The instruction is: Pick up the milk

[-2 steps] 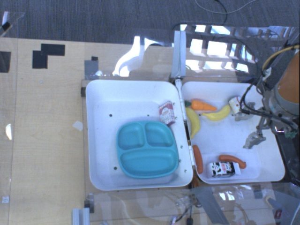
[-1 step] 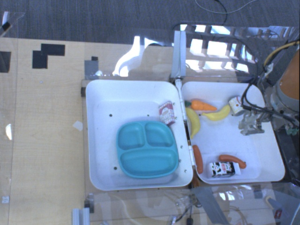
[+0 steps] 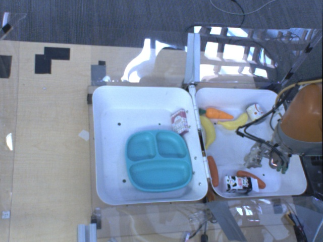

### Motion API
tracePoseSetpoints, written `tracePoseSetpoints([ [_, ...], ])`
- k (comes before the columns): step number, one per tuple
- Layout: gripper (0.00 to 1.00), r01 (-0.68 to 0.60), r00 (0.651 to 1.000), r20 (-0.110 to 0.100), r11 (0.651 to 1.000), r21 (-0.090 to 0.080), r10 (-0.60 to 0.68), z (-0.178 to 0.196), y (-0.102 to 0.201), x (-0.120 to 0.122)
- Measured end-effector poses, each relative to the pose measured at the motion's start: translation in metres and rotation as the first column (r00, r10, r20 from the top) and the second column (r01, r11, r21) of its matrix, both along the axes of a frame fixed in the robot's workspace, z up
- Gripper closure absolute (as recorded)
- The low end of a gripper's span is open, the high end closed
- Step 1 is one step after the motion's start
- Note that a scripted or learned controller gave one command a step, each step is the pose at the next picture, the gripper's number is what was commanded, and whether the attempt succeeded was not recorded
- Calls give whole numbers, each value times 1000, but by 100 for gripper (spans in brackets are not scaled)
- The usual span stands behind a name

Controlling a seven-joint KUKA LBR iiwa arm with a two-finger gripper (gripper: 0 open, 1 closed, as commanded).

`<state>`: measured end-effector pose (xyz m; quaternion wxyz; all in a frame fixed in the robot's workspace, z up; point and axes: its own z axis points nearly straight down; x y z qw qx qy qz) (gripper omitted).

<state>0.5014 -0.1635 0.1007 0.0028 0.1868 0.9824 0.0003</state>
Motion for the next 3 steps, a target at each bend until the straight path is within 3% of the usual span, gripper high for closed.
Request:
tracePoseSetpoints([
  [1, 100, 261, 965, 16, 965, -1, -261, -9, 40, -9],
  [2, 0, 260, 965, 21, 966, 0, -260, -9, 40, -7],
  [3, 0, 260, 965, 21, 966, 0, -260, -9, 40, -7],
])
